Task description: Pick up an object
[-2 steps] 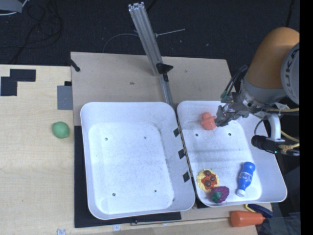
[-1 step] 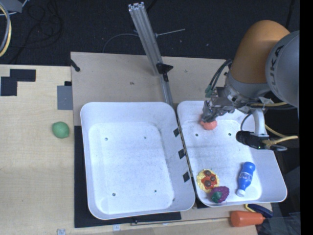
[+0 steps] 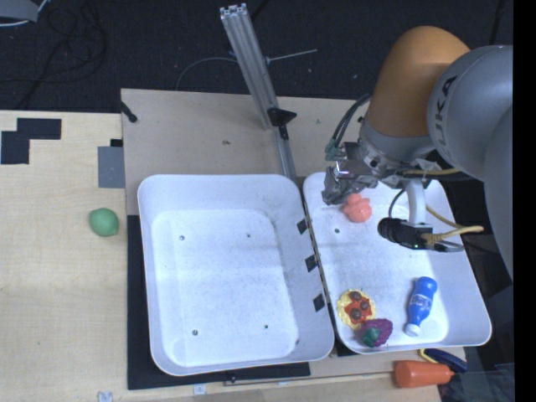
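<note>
- Orange carrot-like toy (image 3: pixel 421 373) lies at bottom edge, off the right bin's front corner.
- Green ball (image 3: pixel 104 222) sits on light wood bench (image 3: pixel 50 291), well left of left bin (image 3: pixel 159 193).
- Right bin (image 3: pixel 469 308): yellow toy (image 3: pixel 355 306), purple toy (image 3: pixel 377 332), blue bottle (image 3: pixel 420 303) near front.
- Pink object (image 3: pixel 358 208) at back, just beside gripper (image 3: pixel 336 193); fingers' spread cannot be told.
- Dark floor, cables, metal rail (image 3: pixel 251 61) behind.

A pale wooden surface (image 3: pixel 50 249) runs under the scene, with a tan board (image 3: pixel 201 136) laid over it and a black mat (image 3: pixel 138 367) beneath. Behind lies dark carpeted floor (image 3: pixel 151 32) crossed by loose cables (image 3: pixel 63 23). A slanted aluminium rail (image 3: pixel 251 61) rises from the board.
</note>
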Available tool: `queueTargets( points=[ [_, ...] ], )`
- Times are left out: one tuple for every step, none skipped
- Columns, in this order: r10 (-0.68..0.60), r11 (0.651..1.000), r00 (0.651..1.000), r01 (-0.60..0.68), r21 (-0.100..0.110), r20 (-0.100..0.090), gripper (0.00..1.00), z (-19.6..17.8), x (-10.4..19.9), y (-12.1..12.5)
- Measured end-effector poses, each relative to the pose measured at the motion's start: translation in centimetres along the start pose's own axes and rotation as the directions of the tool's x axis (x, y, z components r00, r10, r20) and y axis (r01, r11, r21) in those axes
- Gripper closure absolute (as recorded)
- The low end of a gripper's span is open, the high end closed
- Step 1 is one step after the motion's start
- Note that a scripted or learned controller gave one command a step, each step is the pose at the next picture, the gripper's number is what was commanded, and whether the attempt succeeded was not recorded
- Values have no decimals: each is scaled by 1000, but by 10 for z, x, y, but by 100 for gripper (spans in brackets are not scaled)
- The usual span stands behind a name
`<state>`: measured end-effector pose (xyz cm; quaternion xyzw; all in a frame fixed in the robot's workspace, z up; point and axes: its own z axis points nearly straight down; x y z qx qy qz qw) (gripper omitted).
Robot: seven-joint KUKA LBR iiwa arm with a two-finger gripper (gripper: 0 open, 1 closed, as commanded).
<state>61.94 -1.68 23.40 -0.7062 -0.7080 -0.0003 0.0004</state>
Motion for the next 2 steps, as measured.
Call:
queueTargets(
  points=[
    [-1, 1000, 1000, 1, 1, 0, 100, 12, 52, 7],
    [0, 1000, 1000, 0, 1, 0, 100, 19, 103, 20]
  ],
)
